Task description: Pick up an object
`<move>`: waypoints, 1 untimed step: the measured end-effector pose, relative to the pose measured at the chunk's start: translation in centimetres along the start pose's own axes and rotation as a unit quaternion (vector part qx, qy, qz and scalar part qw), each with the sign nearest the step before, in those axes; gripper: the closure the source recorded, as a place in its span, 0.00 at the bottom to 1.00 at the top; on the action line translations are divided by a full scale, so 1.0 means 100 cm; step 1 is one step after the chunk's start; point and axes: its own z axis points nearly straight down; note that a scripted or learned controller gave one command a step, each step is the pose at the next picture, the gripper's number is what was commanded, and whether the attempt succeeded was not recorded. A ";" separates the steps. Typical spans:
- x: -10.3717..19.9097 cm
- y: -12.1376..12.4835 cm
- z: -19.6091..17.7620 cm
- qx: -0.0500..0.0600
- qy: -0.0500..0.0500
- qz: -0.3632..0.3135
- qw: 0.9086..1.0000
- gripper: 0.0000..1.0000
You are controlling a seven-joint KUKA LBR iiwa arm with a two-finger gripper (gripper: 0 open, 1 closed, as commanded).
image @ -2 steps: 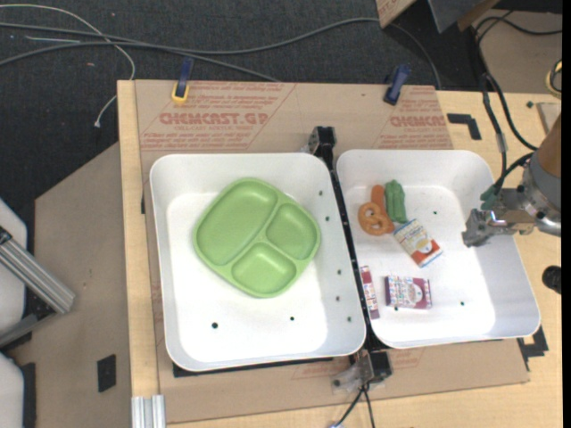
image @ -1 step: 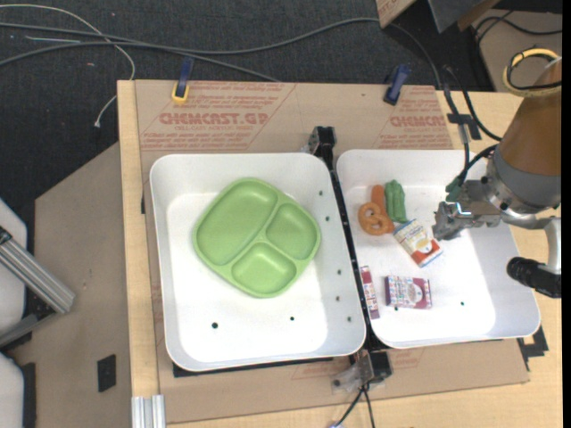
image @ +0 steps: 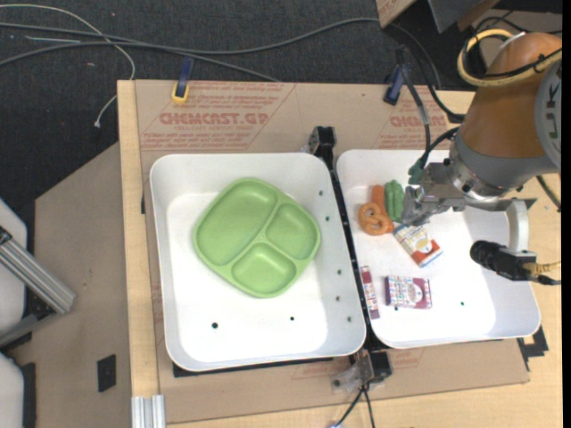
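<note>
Two shallow white bins side by side on a cardboard-covered bench. Printed in red on the cardboard sheet [image: 214,114] behind the left bin: "CHEMCAST GP", with smaller red lines beneath too fine to read; the same red print repeated behind the right bin, partly cut off by cables and the arm. Left bin [image: 178,328]: one light green divided plate [image: 257,236] with three compartments, lying flat near the middle, turned at a slant to the bin walls. Right bin [image: 500,315]: orange ring-shaped toy [image: 376,219] near the left wall, touching an orange and green carrot-like piece [image: 387,200] just behind it; small white carton [image: 419,244] with red and blue print, lettering too small to read, lying tilted near the bin's middle; flat purple and white packet [image: 409,292] toward the front, print illegible; narrow red and white strip [image: 368,291] along the left wall, text illegible. Grey arm with orange band entering from the right, gripper [image: 416,205] lowered into the right bin just behind the white carton and just beside the carrot-like piece. Fingers hidden against the wrist body; apart or together cannot be told. Nothing visibly held between them. Blue clamps [image: 182,83] at the cardboard's rear edge.
</note>
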 end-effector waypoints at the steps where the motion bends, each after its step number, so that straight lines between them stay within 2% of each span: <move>1: 0.042 0.015 -0.002 0.001 0.000 0.001 1.000 1.00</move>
